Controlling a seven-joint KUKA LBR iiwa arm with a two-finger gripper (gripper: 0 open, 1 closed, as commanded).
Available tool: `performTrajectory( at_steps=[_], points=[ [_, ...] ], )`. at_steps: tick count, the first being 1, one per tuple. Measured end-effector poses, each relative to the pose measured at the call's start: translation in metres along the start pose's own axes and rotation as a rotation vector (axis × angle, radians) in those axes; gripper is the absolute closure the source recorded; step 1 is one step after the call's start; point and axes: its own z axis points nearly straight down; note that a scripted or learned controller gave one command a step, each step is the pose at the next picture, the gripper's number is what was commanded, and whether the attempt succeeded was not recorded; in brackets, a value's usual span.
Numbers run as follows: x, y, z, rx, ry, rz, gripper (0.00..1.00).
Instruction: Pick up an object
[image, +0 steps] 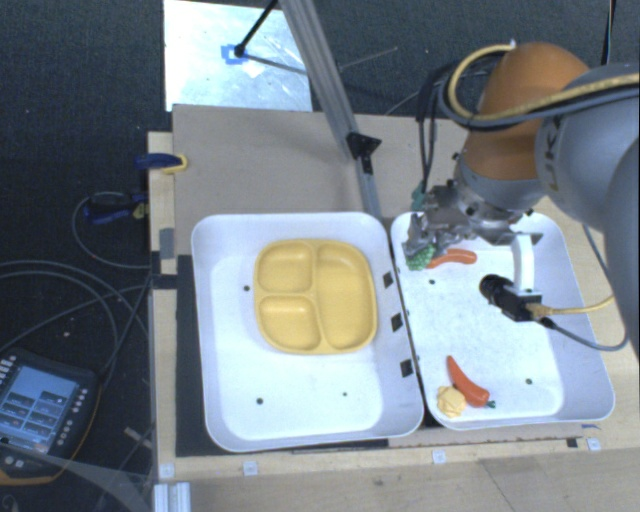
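The grey arm (590, 150) reached in from the right, and its hand (424, 243) hung low over the far left corner of the right bin (590, 370). The hand's metal parts blurred together at that angle, so it could not be told whether it was wide or narrow, and nothing could be seen held in it.

Just beside the hand, on the bin floor, lay an orange-red toy carrot (455, 257), roughly crosswise, with its green end (417, 263) under or against the hand; contact could not be judged. A 2nd toy carrot (466, 380) lay near the front edge of the same bin, slanted, well apart from the 1st. A small pale yellow piece (451, 402) sat touching its left side.

The left bin (215, 330) held a yellow plate (315, 297) with 3 compartments, lying flat near the bin's middle. Both bins sat side by side on a brown tabletop (260, 150). A blue clamp (160, 160) gripped the tabletop's far left edge, and a handheld screen unit (35, 395) lay on the dark floor at the left.
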Motion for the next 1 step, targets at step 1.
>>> performTrajectory(
  at_steps=[1],
  points=[
    [0.0376, 0.0208, 0.0044, 0.000, -0.001, 0.002, 1.00]
  ],
)
